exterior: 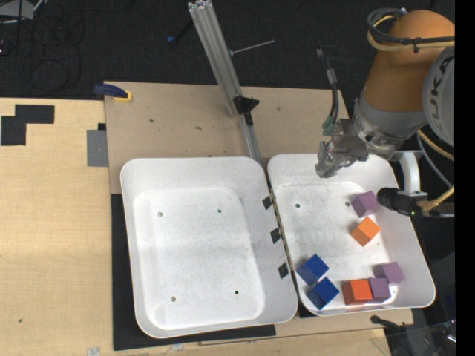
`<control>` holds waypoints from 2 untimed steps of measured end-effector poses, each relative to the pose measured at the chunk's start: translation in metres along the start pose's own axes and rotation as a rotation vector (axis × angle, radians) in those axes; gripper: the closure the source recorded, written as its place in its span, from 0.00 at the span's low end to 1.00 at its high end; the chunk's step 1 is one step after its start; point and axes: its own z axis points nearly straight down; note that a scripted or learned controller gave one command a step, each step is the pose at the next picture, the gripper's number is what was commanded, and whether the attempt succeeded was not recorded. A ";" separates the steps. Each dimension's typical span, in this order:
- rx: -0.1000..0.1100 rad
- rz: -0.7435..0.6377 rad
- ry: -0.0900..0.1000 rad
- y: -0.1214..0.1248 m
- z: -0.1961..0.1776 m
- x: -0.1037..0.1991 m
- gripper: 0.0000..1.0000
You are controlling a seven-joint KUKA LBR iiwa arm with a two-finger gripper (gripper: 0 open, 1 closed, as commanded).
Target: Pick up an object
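End effector (331, 162) hangs over the right bin's (326, 199) far edge (grip state unclear), well apart from the blocks (365, 231)

A robotics lab: a plywood worktop (178, 124) bearing two white bins (197, 247), an aluminium strut (219, 54), loose cables (44, 43) on dark floor, an industrial arm (404, 73).
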 end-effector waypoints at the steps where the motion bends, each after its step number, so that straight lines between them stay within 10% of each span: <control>1: 0.001 0.000 0.000 0.003 0.008 0.048 1.00; 2: 0.002 -0.001 0.000 -0.008 0.031 0.093 1.00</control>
